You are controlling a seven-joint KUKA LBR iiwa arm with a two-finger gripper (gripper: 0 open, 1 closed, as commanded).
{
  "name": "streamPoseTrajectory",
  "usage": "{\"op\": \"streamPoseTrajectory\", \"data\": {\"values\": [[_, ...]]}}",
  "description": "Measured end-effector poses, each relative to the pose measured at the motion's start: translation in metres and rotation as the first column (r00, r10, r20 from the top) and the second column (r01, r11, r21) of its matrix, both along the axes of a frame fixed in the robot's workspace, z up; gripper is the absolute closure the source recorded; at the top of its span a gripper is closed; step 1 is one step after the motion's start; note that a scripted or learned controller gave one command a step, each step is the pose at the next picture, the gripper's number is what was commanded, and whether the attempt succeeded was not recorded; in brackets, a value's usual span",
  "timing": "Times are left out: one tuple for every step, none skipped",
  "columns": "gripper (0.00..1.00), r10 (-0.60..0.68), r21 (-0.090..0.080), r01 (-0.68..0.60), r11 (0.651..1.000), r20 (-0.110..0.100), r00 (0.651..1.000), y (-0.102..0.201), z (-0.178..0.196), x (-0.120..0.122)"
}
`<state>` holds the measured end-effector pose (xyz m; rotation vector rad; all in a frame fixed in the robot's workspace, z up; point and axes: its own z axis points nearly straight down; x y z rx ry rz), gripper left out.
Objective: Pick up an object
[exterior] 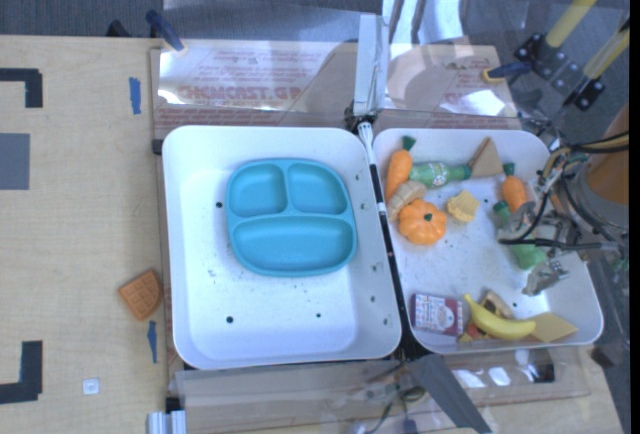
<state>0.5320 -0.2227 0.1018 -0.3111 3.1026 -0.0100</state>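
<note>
- Camera view: the gripper [548,274] hangs low over the right bin [585,327], at its right side among cables; how its claw stands, I cannot tell.
- Just left of it lies a green toy [526,255].
- A banana [497,322], a small carton [436,313], a pumpkin [423,223] and a carrot [399,166] lie in the same bin.
- The left bin [200,322] bears a blue divided plate [291,216].
- A waffle [141,294] lies on the bench, left of the bins.

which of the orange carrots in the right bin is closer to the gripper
The small orange carrot near the right bin's right side; the gripper is just below it. The other orange carrot lies by the left wall.
</note>
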Motion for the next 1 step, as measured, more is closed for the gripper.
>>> {"op": "streamPoseTrajectory", "data": {"values": [[0.00, 0.033, 0.001, -0.033, 0.999, -0.014, 0.999, 0.0004, -0.0131, 0.0299]]}}
